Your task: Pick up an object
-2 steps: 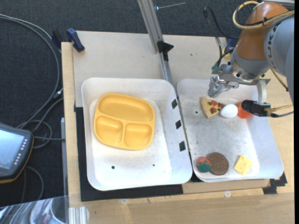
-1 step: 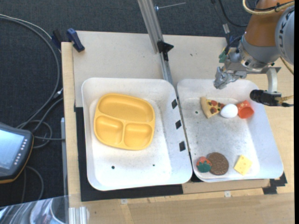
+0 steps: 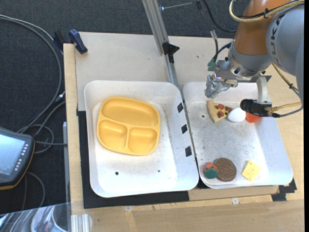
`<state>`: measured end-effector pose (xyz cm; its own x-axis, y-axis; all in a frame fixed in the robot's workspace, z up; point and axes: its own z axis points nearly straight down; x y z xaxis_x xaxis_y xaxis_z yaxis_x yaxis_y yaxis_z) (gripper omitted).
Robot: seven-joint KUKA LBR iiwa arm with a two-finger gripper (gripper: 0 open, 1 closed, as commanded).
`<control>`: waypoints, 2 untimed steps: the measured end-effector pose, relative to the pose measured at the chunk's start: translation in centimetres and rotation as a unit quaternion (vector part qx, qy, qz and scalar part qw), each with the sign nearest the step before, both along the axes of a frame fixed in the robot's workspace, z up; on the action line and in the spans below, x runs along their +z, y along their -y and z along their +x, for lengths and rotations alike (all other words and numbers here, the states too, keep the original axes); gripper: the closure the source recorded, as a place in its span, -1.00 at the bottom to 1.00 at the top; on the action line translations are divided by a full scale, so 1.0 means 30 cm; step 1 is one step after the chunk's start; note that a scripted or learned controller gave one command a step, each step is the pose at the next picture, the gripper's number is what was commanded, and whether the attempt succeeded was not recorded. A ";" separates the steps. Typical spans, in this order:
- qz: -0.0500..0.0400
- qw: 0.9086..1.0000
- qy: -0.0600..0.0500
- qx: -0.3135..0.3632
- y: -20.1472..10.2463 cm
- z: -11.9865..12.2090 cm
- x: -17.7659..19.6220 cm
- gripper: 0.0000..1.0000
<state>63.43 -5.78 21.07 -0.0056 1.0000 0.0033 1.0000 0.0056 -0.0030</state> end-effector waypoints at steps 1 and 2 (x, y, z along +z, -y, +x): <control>0.000 1.000 -0.001 0.000 -0.157 -0.040 -0.013 1.00; 0.000 1.000 -0.001 0.000 -0.323 -0.083 -0.024 1.00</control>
